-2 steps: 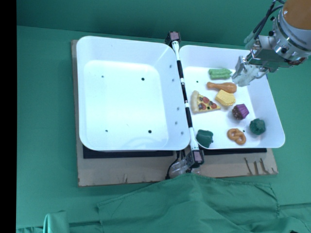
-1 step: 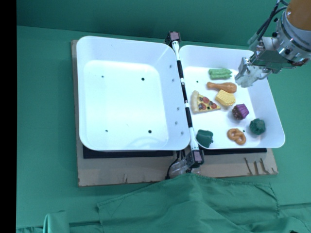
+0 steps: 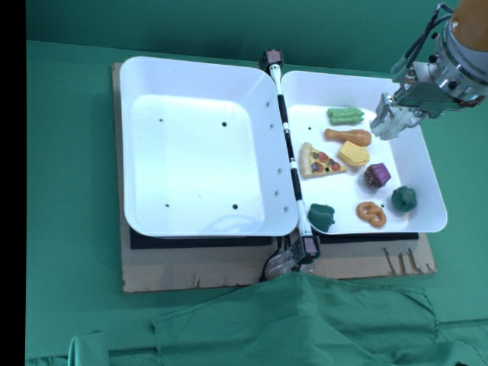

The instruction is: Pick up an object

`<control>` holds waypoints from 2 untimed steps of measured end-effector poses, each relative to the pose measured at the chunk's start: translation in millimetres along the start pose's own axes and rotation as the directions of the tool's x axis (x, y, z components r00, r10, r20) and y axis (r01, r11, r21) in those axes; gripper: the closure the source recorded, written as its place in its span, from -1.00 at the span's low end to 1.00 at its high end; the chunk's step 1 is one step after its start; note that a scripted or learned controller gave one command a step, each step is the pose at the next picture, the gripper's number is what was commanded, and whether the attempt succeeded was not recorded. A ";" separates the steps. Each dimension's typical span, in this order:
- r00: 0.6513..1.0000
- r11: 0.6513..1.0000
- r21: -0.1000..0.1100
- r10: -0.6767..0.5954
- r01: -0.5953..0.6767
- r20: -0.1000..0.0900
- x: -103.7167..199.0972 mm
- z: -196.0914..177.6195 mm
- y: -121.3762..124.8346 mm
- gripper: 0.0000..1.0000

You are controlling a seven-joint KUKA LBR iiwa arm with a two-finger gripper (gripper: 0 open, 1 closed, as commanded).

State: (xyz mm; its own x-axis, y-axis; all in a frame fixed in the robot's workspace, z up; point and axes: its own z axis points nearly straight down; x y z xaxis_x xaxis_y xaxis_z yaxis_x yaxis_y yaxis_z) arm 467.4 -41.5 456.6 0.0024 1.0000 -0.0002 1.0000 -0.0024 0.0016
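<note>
the bench (image 3: 69, 166) is covered in green cloth, with a brown cardboard sheet (image 3: 198, 279) laid flat on it, set toward the middle and running close to the near edge. a dark mat (image 3: 206, 242) sits on the cardboard, and two shallow white bins rest side by side on it, the left bin (image 3: 145, 71) and the right bin (image 3: 427, 181) touching along a shared rim. a loose fold of green fabric (image 3: 305, 322) lies along the near edge, overlapping the cardboard's front margin.

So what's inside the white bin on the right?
The right white plastic bin holds toy food: green bean pod, drumstick, pizza slice, yellow cheese, purple cupcake, pretzel, two green vegetables. The tool hides one patch.
</note>
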 end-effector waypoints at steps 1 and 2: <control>1.000 1.000 0.001 0.001 -0.001 0.000 -8.7 14.2 0.1 1.00; 1.000 1.000 0.000 0.000 0.000 0.000 -19.8 16.1 -0.1 1.00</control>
State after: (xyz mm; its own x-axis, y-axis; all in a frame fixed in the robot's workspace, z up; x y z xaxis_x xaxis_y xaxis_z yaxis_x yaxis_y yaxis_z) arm 467.3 -61.3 440.4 0.0029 1.0000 -0.0003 1.0000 -0.0029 0.0018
